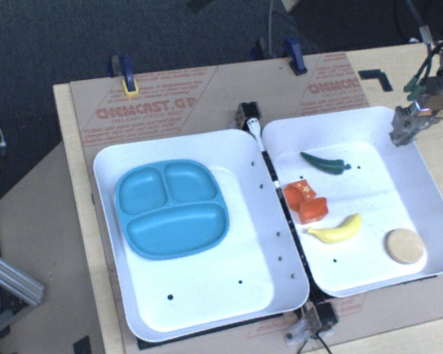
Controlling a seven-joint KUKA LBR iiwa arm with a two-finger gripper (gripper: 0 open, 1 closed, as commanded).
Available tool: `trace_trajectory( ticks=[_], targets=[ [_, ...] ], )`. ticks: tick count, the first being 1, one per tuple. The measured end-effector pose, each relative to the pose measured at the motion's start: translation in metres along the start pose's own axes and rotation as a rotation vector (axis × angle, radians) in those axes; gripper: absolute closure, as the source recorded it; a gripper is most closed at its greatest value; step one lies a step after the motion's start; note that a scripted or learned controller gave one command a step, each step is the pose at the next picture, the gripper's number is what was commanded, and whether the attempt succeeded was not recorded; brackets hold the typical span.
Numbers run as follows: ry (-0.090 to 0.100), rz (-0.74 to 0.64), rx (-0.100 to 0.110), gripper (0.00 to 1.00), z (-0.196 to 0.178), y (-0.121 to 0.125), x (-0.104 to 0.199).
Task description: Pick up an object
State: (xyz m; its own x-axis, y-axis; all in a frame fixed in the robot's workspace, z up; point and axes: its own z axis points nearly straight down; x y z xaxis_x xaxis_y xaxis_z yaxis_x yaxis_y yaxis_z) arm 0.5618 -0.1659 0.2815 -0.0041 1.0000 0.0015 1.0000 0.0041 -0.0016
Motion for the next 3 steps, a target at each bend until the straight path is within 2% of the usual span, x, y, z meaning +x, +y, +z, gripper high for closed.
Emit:
trace_trajectory(
  ticks=[1,2,3],
  targets=[
    [0.0,0.0,0.0,1.0,0.003,-0.005,0.054],
    [0.0,0.001,0.001,1.0,0.023,-0.014,0.1],
    [0.0,0.0,0.001,1.0,0.034,-0.028,0.159]
  ],
)
